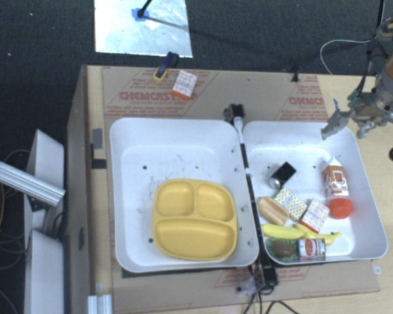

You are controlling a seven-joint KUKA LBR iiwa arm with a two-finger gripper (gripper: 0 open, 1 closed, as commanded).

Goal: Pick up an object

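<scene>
Hovering with fingers apart, gripper [349, 124] above right bin [370, 205] far rim; bare white floor beyond black block [285, 172].

Right bin [373, 195], contents: a white bottle [335, 179] with orange label lies near the right wall, its red cap [341, 207] toward the front. A black block [284, 173] sits mid-bin. Toward the front-left corner: hot dog [272, 210], two patterned cartons [291, 203] [315, 215], banana [295, 233], can [311, 248], dark round fruit [283, 248], clustered and touching.
</scene>
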